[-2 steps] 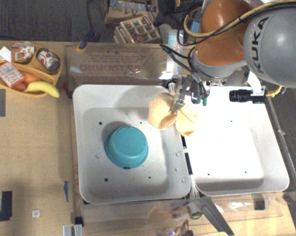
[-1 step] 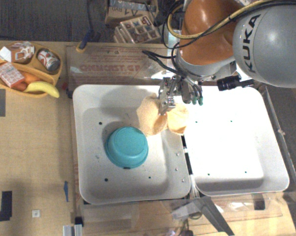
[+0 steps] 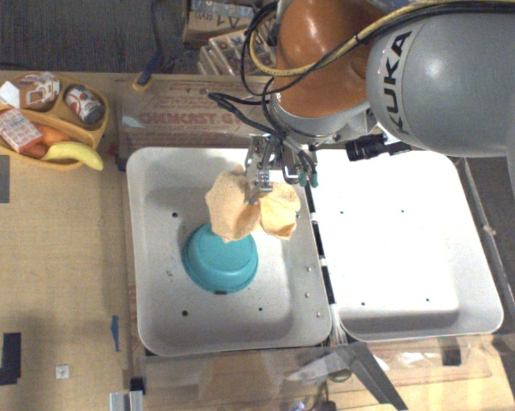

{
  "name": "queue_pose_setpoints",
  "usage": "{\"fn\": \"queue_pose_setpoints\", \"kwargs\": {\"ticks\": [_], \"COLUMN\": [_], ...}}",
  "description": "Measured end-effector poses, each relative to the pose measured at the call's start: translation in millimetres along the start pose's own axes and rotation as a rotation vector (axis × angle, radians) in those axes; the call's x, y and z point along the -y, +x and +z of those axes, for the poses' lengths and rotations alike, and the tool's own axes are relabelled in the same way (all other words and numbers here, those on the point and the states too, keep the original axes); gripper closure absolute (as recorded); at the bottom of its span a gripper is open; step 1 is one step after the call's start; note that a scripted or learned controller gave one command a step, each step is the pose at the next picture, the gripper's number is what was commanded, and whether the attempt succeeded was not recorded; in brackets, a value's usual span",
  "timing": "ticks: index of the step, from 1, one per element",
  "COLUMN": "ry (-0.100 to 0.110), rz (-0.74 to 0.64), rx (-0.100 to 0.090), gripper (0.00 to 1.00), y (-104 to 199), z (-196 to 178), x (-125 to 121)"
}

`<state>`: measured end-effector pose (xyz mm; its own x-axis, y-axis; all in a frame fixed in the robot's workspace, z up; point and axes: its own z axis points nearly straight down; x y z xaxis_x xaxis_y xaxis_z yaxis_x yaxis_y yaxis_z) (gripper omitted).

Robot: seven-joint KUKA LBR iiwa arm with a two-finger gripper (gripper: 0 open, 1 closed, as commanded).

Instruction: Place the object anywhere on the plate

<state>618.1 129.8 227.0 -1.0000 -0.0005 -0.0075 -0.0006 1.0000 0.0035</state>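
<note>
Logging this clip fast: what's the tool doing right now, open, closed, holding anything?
Tool: shut on the tan cloth, which hangs from it over the left bin, its lower edge overlapping the teal plate.

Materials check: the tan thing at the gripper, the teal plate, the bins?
Tan floppy object: looks like soft cloth or foam, matte; it sags in folds. Round teal plate: probably moulded plastic, smooth with a slight sheen. Shallow white left bin and right bin: likely hard plastic, semi-gloss, rounded moulded corners.

tan cloth (image 3: pixel 240 208) pinched between fingers (image 3: pixel 259 182), draping onto teal plate (image 3: pixel 221 261), left bin (image 3: pixel 155 315)
</note>
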Motion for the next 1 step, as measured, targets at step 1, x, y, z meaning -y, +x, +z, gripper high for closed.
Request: {"fn": "queue_pose_setpoints", "kwargs": {"ticks": [1], "ry": [0.000], "rz": [0.000], "rx": [0.001], "gripper": [0.00], "y": [-0.2], "z": [-0.7], "x": [0.2]}}
